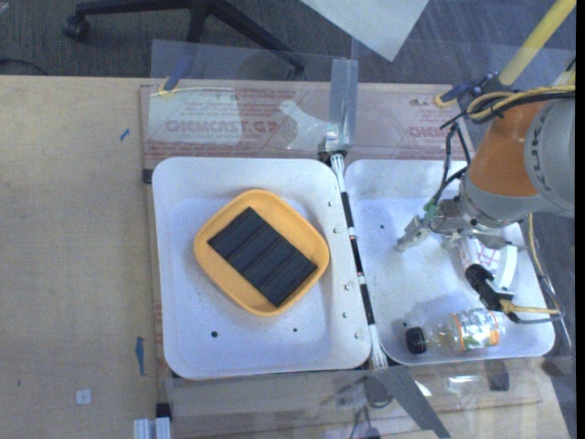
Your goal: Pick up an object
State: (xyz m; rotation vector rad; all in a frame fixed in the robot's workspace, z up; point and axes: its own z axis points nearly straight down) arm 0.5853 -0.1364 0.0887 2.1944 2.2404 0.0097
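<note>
A clear plastic bottle [462, 331] with a black cap and an orange label lies on its side along the front edge of the right bin [393, 199]. In the left bin [183, 337] rests a yellow rounded-square dish [212, 263] bearing a black ribbed pad [262, 255]. My gripper [413, 230] hangs over the middle of the right bin, fingers pointing left and open, with nothing between them. It is well behind the bottle and apart from it. A white item with red markings [494, 258] lies partly hidden under the wrist.
A raised divider [352, 245] separates the two bins. A clear sheet and a metal post [342, 99] stand behind the bins. The wooden bench [73, 245] stretches to the left. An office chair base [210, 16] is on the floor at the back.
</note>
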